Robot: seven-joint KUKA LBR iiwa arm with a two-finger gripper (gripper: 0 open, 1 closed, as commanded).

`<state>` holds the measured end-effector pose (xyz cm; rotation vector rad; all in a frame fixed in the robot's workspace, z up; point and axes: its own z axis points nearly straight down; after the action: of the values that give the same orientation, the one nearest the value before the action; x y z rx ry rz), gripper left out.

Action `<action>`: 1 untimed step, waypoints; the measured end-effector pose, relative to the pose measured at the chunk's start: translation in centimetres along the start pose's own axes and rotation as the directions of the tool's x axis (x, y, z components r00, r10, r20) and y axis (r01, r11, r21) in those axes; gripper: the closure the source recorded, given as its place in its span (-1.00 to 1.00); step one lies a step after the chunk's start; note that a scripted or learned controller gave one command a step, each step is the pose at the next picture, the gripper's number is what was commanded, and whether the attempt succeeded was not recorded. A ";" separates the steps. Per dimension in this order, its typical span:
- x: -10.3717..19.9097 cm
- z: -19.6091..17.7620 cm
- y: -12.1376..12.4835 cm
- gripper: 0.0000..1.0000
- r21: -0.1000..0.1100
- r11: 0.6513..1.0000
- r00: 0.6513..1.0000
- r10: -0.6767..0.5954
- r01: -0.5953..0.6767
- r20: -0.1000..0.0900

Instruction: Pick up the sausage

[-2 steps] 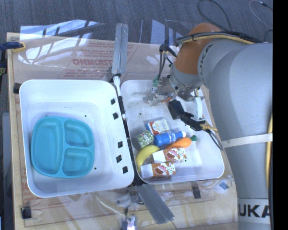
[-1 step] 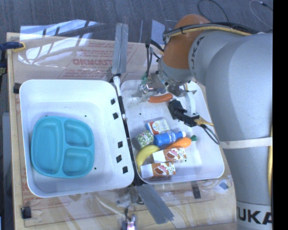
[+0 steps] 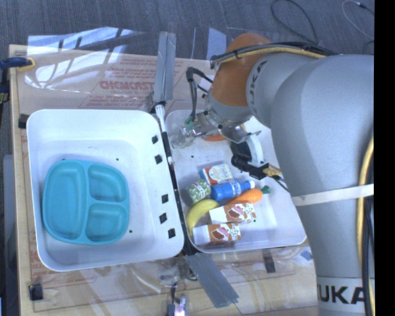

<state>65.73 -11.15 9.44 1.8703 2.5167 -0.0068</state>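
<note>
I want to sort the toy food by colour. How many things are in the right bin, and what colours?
Blue: 1, the bottle
Yellow: 1, the banana
Orange: 1, the carrot
Green: 1, the small round thing
Red-and-white packets: 3
Total: 7

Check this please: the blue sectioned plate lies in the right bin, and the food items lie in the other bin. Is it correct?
Not quite. The camera view shows the blue sectioned plate in the left bin; the food items lie in the right bin.
</note>
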 end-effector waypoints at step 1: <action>-6.3 -6.7 -1.9 1.00 0.000 1.000 1.000 0.010 -0.010 -0.007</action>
<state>65.71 -17.71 16.21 1.8866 2.5111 -0.0004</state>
